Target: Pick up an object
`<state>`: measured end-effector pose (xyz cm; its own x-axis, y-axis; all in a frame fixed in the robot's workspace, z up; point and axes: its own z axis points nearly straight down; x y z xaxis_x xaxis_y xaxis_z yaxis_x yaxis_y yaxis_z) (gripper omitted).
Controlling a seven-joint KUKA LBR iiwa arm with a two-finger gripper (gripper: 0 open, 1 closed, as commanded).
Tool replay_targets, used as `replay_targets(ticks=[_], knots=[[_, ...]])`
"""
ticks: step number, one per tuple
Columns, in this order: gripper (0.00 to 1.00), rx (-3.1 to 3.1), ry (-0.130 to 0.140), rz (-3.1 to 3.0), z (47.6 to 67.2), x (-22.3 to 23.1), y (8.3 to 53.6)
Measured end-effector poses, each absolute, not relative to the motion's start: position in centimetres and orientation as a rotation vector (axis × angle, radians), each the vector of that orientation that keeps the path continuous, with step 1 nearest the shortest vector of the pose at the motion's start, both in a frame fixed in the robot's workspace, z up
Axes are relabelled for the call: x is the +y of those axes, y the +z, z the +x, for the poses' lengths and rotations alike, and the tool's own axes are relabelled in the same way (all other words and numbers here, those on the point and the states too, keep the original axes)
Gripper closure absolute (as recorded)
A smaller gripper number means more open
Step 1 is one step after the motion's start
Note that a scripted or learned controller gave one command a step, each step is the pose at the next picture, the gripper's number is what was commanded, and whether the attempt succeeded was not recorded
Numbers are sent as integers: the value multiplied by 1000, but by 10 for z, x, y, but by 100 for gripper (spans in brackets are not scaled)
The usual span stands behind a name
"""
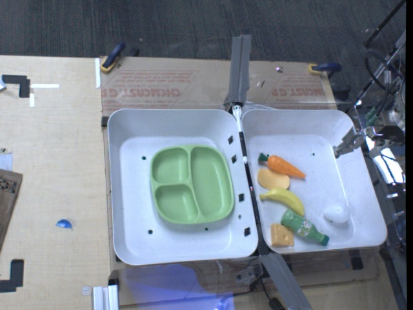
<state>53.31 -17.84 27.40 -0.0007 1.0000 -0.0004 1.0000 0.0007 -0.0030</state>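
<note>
The right bin (361,192) holds several objects along its left side: an orange carrot (284,166), a pale orange rounded piece (273,179), a yellow banana (284,200), a green bottle (304,228) lying flat, and an orange-yellow wedge (281,236). A white rounded object (336,214) lies alone toward the bin's lower right. My gripper (352,142) sits at the right bin's upper right rim, dark and partly lost against cables. It is well away from all the objects and nothing hangs from it.
The left bin (122,173) carries a green three-compartment plate (192,185). A grey post (240,70) rises behind the seam between the bins. Cardboard (168,86) lies behind them, and a small blue item (63,224) rests on the wooden bench at left.
</note>
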Motion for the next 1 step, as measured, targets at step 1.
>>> replay_targets(ticks=[1], knots=[[0,-2255,4,-2184,571,-121,155]])
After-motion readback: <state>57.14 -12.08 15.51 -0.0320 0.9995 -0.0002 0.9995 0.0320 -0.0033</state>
